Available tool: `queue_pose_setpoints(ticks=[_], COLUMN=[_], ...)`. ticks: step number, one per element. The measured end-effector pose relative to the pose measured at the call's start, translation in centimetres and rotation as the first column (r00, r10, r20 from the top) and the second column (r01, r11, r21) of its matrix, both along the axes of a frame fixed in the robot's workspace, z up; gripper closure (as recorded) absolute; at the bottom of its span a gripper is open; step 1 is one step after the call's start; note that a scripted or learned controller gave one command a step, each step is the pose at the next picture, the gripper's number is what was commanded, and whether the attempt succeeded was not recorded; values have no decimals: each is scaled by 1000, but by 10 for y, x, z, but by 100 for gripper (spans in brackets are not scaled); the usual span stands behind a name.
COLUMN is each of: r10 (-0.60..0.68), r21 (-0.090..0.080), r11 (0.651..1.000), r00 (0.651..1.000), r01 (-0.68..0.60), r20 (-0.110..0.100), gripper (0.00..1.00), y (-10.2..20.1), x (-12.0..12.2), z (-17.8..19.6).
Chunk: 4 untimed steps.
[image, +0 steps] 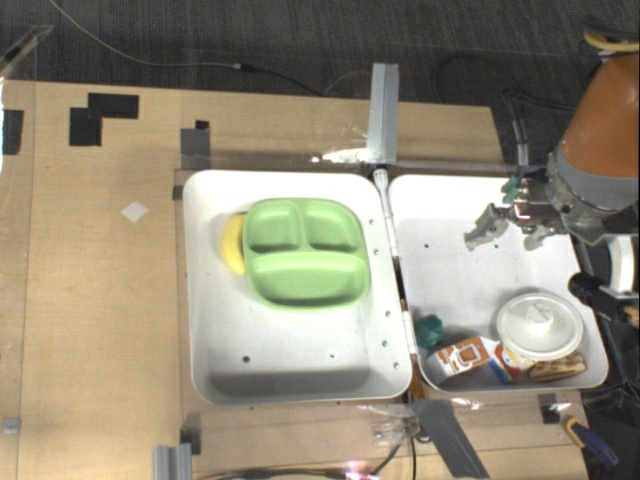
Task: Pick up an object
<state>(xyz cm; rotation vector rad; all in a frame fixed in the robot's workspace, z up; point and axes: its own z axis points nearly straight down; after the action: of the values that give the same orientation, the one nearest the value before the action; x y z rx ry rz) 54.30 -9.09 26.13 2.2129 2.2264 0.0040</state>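
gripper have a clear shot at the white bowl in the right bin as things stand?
Probably yes. The gripper hangs over bare floor of the right bin, and the white bowl sits just nearer the camera with its top uncovered. The small carton crowds only one side.

Grey arm [590, 183], orange band [605, 118]

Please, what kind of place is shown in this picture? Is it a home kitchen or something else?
Probably a robotics lab bench, not a kitchen. A robot arm with a gripper reaches over two white bins fixed to a wooden bench, holding toy-like items such as a green divided plate.
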Motion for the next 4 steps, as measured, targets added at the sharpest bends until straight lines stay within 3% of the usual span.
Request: queue_pose_setpoints(ticks=[1,2,3,4], r10=[310,311,297,186], r21=[0,-3,-4,-1], r11=[951,950,955,982], r00=[951,950,955,982], r01=[-310,-311,-297,-186], r20=[-1,5,3,5], gripper=[0,100,100,100], y=[-4,-4,-39,-18], x=[-11,-9,-14,-36], z=[-149,-137,-42,-170])
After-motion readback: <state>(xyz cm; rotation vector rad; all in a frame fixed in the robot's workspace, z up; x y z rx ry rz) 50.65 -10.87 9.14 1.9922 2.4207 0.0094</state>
